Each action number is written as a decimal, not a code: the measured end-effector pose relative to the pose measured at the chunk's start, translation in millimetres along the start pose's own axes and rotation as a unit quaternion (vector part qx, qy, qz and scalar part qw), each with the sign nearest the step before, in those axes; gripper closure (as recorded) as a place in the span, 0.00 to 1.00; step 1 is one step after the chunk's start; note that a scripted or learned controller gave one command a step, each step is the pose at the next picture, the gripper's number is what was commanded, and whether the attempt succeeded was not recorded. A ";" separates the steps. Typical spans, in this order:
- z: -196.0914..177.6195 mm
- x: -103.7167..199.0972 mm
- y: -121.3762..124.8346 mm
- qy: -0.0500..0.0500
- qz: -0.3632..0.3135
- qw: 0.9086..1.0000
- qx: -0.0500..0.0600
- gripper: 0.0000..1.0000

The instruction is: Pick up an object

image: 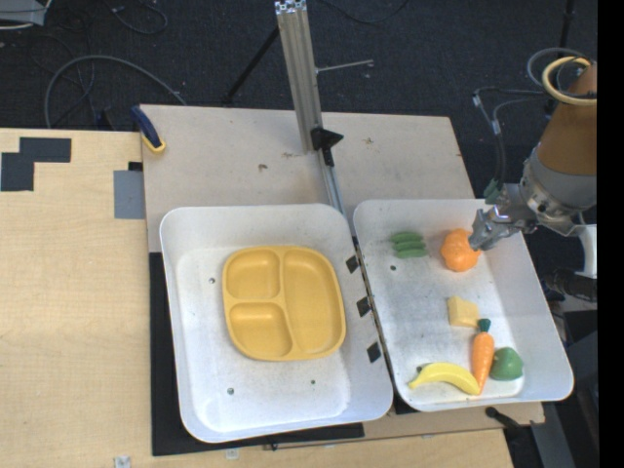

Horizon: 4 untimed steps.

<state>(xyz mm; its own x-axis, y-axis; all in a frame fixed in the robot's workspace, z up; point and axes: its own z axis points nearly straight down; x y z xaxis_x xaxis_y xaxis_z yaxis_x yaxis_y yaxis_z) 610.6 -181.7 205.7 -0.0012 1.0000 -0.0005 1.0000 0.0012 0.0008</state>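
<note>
The right bin [419,378] holds several toy foods: a green piece [409,245] at its back, an orange fruit [458,251] beside it, a pale yellow wedge [463,312], a carrot [482,354], a green round piece [507,364] and a banana [447,377] near the front. My gripper [488,228] hangs at the bin's back right, just right of and above the orange fruit, close to touching it. Nothing shows between its fingers.
The left bin [195,359] holds a yellow divided plate [284,302]. An upright metal post [301,71] rises behind the bins. The arm's grey wrist with its orange band [565,144] stands over the right bin's far right corner.
</note>
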 end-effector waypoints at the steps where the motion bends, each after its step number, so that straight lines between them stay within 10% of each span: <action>1: -47.3 1.5 9.2 0.000 0.000 1.000 -0.001 1.00; 2: -79.3 0.7 9.5 0.000 -0.001 1.000 0.000 1.00; 4: -73.9 102.7 -1.3 0.001 -0.001 1.000 0.003 1.00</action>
<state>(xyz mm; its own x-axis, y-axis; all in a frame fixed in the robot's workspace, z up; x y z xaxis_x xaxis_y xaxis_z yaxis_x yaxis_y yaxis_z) 609.2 -79.0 279.6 -0.0027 1.0000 0.0008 1.0000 0.0027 -0.0043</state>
